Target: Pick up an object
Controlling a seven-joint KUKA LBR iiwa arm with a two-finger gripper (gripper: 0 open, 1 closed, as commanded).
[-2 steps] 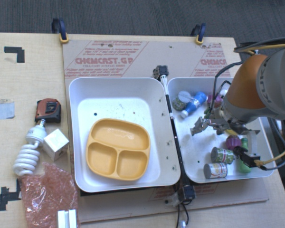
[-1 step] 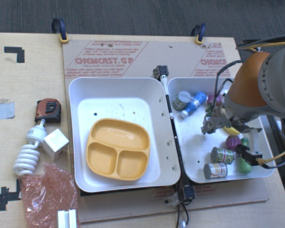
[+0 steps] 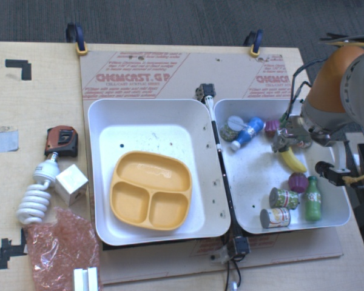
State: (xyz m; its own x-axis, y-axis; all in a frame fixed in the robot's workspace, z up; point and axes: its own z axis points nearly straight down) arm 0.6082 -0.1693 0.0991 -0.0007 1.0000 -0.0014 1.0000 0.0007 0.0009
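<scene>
Nearest the camera, two tins [image 3: 280, 207] and a green bottle [image 3: 313, 199] are seen in the right bin [image 3: 246, 180]; farther back, a banana [image 3: 291, 159] lies just beneath the gripper [image 3: 286, 139], whose grip cannot be judged.

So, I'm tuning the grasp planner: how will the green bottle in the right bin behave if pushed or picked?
The green bottle lies on its side, so a sideways nudge would probably roll it. Its smooth, rounded body may slip between fingers. The purple object and can alongside could get jostled.
</scene>
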